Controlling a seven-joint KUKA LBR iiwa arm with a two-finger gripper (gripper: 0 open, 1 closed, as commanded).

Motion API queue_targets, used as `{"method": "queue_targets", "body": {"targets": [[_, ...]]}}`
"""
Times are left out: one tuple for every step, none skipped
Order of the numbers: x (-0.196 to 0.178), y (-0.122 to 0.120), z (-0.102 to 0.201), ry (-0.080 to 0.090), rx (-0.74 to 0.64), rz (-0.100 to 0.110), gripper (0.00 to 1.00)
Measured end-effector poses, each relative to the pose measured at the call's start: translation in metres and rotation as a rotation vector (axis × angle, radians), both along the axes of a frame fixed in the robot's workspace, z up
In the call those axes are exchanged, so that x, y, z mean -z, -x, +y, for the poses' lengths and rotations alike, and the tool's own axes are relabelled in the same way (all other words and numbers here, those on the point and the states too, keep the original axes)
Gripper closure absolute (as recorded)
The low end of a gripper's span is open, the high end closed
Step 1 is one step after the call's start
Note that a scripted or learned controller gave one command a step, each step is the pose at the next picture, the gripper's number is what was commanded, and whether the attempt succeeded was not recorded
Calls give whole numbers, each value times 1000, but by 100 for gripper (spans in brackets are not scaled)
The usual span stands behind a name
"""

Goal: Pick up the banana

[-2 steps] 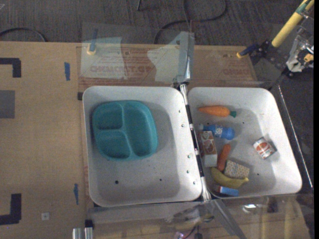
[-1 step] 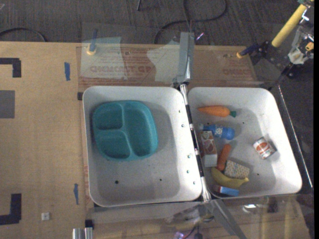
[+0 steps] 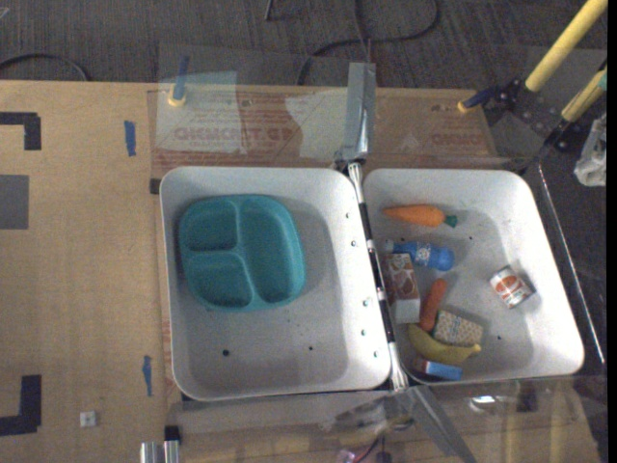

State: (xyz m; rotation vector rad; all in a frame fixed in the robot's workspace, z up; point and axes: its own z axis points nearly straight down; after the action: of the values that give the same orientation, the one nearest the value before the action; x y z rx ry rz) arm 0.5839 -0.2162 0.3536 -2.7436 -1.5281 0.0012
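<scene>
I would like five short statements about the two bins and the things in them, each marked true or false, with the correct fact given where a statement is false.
1. The banana lies in the right bin. True.
2. The teal divided plate lies in the right bin. False: it lies in the left bin.
3. The carrot lies nearer the far wall of its bin than the banana does. True.
4. The small can stands on the teal plate. False: it lies on the floor of the right bin, toward its right side.
5. The banana lies at the far edge of its bin. False: it lies near the front edge, by the divider.
</scene>
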Motion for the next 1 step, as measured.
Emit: {"method": "queue_targets", "body": {"targets": [[-50, -48, 4, 2, 96, -3, 100]]}}
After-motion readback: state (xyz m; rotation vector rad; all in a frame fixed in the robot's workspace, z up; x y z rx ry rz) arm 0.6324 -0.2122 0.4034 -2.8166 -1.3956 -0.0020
